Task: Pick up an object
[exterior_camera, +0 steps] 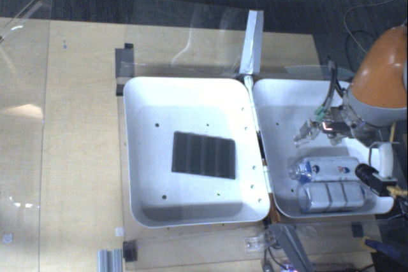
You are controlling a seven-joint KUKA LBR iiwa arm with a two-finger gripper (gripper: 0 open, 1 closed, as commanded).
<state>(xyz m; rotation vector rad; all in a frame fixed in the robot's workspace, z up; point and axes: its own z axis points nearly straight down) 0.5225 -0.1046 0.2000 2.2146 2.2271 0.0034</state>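
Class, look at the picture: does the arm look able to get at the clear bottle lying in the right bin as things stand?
Probably yes. The end effector hangs inside the right bin, just above the bottle, with bare bin floor between them. The grey pack lies on the bottle's far side, not in the way.

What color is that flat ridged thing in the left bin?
The pad is dark grey, nearly black, with ridged stripes, clear in the camera view.
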